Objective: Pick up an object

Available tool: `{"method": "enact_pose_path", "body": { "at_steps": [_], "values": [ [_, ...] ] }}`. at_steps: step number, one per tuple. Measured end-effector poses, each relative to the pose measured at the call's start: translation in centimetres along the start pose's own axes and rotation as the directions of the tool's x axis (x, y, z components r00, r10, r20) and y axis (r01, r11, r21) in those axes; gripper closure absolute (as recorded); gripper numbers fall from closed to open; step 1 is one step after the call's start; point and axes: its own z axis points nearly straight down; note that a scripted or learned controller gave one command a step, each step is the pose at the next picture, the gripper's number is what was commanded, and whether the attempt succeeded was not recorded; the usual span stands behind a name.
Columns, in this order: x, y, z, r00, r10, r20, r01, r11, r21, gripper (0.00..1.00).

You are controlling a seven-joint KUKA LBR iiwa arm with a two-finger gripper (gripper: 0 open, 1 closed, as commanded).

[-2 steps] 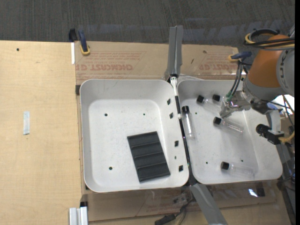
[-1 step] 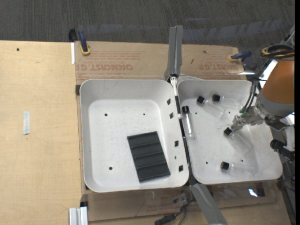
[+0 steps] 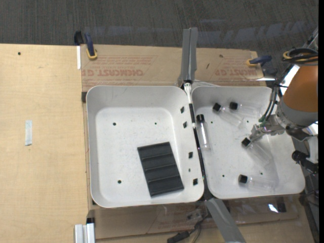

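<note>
While low in the right bin [image 3: 283, 189], tool [image 3: 254, 137] nears a black cap [image 3: 246, 142].

Both bins, left bin [image 3: 101, 186] and right bin [image 3: 283, 186], smooth white plastic, slight sheen. Ribbed block [image 3: 160, 169] matt dark grey, ridged. Table [image 3: 40, 176] pale wood, matt. Cardboard sheet [image 3: 131, 67] brown, dull, printed. Clear tubes [image 3: 238, 116] glossy transparent plastic, black caps. Arm's orange band [image 3: 304, 90] smooth, satin.
</note>
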Motion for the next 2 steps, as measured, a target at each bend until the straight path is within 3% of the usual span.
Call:
{"method": "enact_pose_path", "body": {
  "at_steps": [2],
  "values": [
    [0.0,0.0,0.0,1.0,0.0,0.0,0.0,1.0,0.0,0.0]
  ]
}}
